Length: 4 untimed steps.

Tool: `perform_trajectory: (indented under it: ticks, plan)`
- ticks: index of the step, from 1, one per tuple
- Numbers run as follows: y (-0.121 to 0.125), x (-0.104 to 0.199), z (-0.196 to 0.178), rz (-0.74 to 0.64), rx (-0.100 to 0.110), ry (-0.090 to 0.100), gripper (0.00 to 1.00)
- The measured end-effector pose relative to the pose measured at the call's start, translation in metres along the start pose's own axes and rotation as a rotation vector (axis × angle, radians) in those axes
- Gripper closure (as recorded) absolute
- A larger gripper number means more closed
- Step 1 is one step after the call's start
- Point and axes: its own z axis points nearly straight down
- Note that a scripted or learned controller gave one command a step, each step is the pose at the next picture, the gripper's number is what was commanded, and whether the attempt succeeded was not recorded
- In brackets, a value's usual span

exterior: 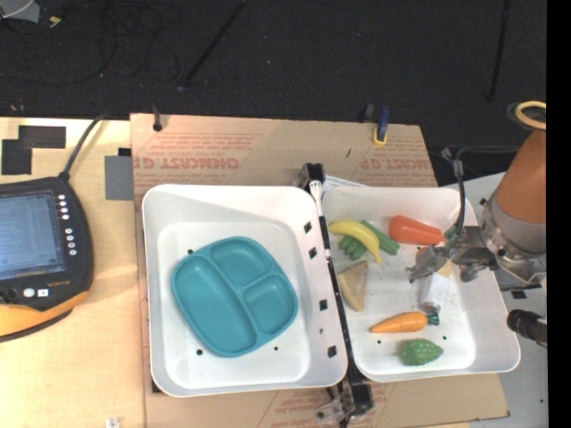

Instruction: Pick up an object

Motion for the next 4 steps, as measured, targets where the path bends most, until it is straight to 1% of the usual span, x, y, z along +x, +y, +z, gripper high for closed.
perform_trajectory:
  ticks: [1, 2, 3, 4]
  plan:
    - [-0.029, 0.025, 0.129, 0.001, 0.003, 0.001, 0.0]
    - [-0.03, 0.059, 0.14, 0.0, -0.003, -0.003, 0.0]
    - [-0.031, 0.057, 0.13, 0.007, 0.0, -0.001, 1.0]
    - [-0.031, 0.057, 0.131, 0.007, 0.0, -0.001, 0.0]
